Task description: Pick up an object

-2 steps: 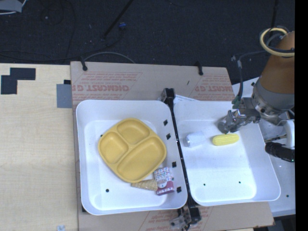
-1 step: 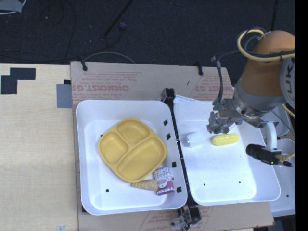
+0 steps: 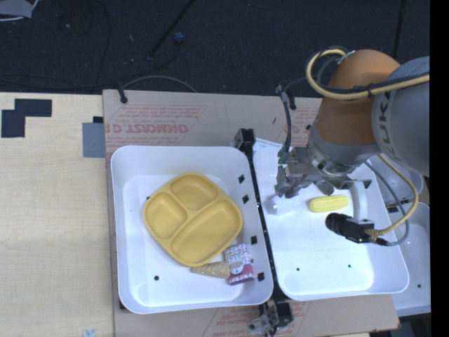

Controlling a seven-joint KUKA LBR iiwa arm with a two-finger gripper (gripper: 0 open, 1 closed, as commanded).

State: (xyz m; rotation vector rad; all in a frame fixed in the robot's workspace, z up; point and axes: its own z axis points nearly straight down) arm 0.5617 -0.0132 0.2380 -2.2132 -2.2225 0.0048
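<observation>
Reaching in from the right on the grey, orange-banded arm (image 3: 354,111), with the gripper (image 3: 286,187) low over the left part of the right bin (image 3: 337,276), close to the wall that faces the left bin (image 3: 137,286); cannot tell whether open or clenched. Shows the yellow corn cob (image 3: 328,203) lying flat on the right bin's floor, just right of the gripper and apart from it. Shows in the left bin a yellow divided plate (image 3: 193,216) near the middle, with a red-and-white packet (image 3: 239,262) and a pale cone (image 3: 210,269) at its lower edge.
</observation>
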